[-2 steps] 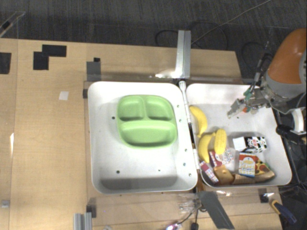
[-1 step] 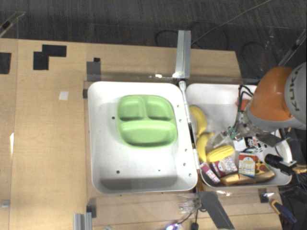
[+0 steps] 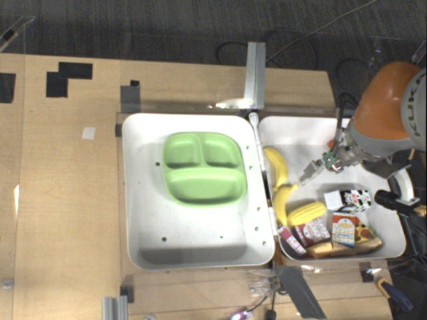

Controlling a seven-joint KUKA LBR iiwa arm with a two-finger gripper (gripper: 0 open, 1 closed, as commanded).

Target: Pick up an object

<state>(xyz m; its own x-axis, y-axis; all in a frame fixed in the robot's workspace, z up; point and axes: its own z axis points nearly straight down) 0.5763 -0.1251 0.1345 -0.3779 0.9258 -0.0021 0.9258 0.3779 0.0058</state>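
My gripper (image 3: 313, 170) hangs low over the middle of the right bin (image 3: 300, 131), below the arm's orange band (image 3: 390, 105). It sits just right of a yellow banana (image 3: 275, 164) and above a yellow corn cob (image 3: 307, 213); nothing is visibly held. A second banana (image 3: 283, 202) lies beside the corn. At the bin's front are a small black-and-white carton (image 3: 349, 198), a colourful snack box (image 3: 345, 231), a red packet (image 3: 311, 233) and a brown bread roll (image 3: 333, 249).
The left bin (image 3: 143, 199) holds a green divided plate (image 3: 200, 167) in its back half. A metal post (image 3: 256, 75) stands behind the wall between the bins. Cables (image 3: 293, 45) trail across the dark floor behind the bench.
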